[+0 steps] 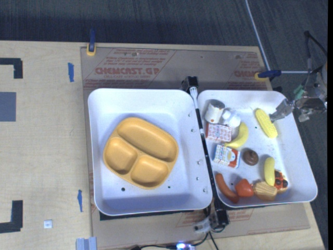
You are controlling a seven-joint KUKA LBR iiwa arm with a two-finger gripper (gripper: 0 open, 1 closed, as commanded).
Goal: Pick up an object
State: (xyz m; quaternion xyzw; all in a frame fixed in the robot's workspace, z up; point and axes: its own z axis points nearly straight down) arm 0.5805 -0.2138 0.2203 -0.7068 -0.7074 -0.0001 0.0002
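Corn (266,123) lies tilted in the far right part of the right bin (307,177), and it is the object nearest the claw (281,110), which sits at the bin's far right rim, just beside the cob's upper end; whether the two touch I cannot tell. Whether the claw is released or clenched I cannot tell either, and nothing shows between its tips. The arm's end (312,100) reaches in from the right edge, above the bin's right wall. The rest of the right bin is crowded: a white cup (214,110) lies near the far left corner, with a banana (240,135) curved just right of a small printed carton (218,133), and a second carton (226,155) sits below that. A brown round piece (250,157) rests near the middle, well apart from the claw. Along the near wall lie a red sausage (226,187), a tomato (244,188), a tan piece (265,191), and a yellow piece (269,170) standing just above it, with something orange and dark (281,180) beside it. The left bin (101,105) holds a yellow tray (140,151) with three hollows, set near its middle. Both bins rest on a brown printed board (156,66) on the pale bench (41,139).
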